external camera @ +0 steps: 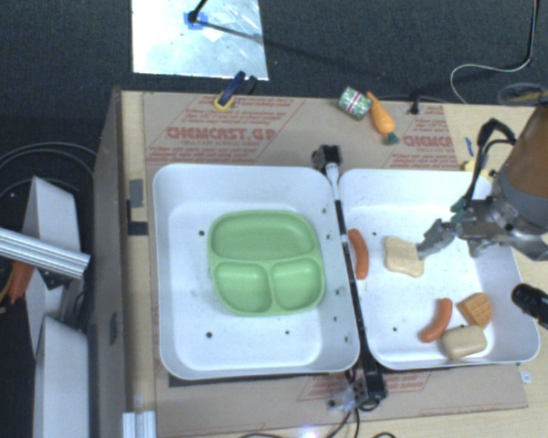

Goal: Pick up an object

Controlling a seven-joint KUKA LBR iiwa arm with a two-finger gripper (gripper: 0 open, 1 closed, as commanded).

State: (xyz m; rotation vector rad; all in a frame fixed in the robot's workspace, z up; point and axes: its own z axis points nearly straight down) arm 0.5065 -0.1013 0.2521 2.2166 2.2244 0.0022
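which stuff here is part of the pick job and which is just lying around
In play, right bin:
- claw, next to the bread slice
- sausage by the divider
- second sausage
- waffle
- bun

Lying about:
- green tray in the left bin
- carrot and can behind the bins
- clip

Cardboard-topped bench (256, 130), two white bins (187, 336), toy carrot (382, 117), small can (353, 102)

Left bin (178, 245) holds a divided tray (265, 261); right bin (511, 336) holds five food pieces, one sausage (357, 253) against its left wall, gripper (436, 237) over another.
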